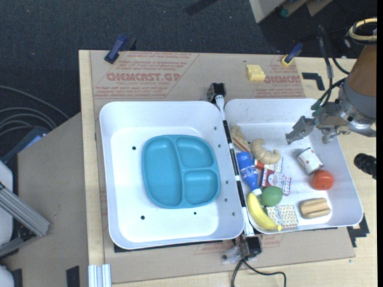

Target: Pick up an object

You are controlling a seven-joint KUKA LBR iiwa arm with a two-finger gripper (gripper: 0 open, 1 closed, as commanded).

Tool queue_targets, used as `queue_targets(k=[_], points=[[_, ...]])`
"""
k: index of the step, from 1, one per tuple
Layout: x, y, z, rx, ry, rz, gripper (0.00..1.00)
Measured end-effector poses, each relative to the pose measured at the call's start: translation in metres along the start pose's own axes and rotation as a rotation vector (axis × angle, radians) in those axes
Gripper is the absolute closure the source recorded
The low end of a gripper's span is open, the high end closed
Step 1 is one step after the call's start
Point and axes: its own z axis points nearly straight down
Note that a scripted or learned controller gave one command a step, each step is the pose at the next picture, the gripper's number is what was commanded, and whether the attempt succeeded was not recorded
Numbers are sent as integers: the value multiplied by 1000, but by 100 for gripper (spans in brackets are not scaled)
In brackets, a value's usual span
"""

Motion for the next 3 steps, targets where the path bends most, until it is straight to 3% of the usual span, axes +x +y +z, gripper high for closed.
queue_targets(k=[1, 2, 3], points=[[-29, 6, 117, -9, -4, 0, 0], [-43, 50, 139, 0, -1, 0, 0], [-43, 50, 129, -3, -1, 0, 100]])
